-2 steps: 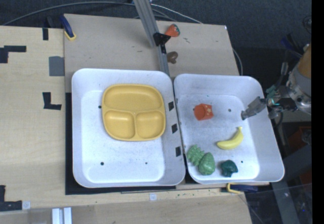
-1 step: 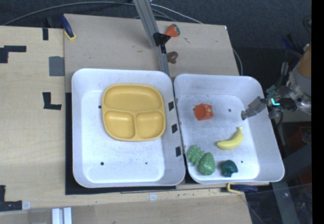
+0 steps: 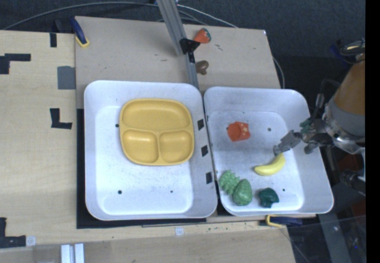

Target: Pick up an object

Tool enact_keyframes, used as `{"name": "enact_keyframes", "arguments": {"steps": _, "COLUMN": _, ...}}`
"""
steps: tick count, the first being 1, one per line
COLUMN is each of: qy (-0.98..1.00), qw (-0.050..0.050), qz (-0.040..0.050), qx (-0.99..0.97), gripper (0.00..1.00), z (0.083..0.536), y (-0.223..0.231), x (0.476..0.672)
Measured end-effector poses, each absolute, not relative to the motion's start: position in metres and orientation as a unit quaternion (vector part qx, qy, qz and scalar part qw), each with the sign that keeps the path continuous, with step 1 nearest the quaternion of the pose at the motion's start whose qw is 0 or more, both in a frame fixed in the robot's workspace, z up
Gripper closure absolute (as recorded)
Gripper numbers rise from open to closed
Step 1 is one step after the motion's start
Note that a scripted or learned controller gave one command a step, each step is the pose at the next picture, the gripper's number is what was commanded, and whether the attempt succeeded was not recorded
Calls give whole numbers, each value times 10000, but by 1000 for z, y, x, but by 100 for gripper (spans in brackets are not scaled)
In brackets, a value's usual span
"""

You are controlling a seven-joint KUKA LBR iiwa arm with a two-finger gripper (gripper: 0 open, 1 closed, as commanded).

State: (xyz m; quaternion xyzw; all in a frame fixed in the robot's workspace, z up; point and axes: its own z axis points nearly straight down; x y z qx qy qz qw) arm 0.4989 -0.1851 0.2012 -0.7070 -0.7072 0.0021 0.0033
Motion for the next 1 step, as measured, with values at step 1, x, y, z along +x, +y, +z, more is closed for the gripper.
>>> {"name": "enact_keyframes", "arguments": {"steps": 1, "qy": -7078, "qw": 37, "qz": 20, "qx": -7064, "gripper": 0, "z": 143, "y": -174, "x": 498}}
